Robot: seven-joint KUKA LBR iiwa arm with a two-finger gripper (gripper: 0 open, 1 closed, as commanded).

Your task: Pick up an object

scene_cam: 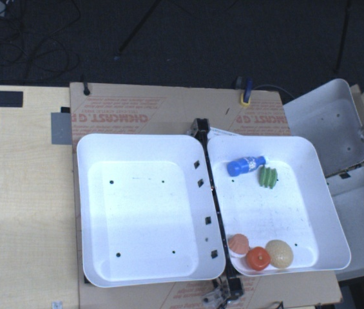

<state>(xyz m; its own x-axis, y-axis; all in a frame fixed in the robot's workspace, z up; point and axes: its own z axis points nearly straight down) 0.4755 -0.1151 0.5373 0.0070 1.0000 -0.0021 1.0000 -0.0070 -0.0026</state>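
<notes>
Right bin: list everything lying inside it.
The right bin holds a blue bottle and a green ridged object near its far side, and a pinkish round piece, a red tomato-like ball and a tan ball clustered at the near edge. Nothing visibly covers them.

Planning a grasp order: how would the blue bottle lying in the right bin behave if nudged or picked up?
The blue bottle lies on its side and looks cylindrical, so it would probably roll. It looks like smooth plastic, perhaps slippery. The green object beside it may get bumped.
</notes>
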